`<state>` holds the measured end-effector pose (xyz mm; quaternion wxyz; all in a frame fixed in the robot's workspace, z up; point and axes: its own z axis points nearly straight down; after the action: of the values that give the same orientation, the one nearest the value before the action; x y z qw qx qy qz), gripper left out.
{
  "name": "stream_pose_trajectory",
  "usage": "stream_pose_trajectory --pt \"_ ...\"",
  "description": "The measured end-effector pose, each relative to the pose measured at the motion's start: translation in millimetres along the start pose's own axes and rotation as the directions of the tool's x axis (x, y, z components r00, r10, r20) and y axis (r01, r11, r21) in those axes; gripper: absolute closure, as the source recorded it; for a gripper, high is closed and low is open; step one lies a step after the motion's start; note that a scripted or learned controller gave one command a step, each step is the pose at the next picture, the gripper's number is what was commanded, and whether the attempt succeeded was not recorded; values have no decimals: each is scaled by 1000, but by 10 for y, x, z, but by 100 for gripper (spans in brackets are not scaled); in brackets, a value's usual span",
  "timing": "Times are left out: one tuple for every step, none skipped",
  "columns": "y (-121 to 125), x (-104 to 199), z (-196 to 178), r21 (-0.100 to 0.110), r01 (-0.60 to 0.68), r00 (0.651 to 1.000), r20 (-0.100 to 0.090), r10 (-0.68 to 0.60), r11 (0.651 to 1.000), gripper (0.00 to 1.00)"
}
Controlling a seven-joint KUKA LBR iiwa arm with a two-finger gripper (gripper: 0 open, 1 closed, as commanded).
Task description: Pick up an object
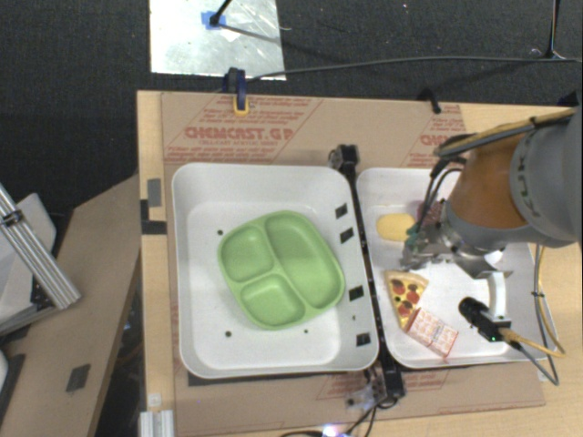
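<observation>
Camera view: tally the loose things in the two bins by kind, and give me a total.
Green divided plate, in the left bin: 1
Pale yellow round piece, in the right bin: 1
Pizza slice toy, right bin: 1
Pink-and-white packet, right bin: 1
Total: 4

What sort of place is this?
Probably a robotics lab bench: two white bins side by side, a toy pizza slice and green plate as props, and an arm reaching in.
</observation>
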<state>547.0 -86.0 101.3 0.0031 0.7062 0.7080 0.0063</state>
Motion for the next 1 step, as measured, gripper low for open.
stream_pose_trajectory --pt "48 -66 -458 8 0 1000 6 0 1000 100"
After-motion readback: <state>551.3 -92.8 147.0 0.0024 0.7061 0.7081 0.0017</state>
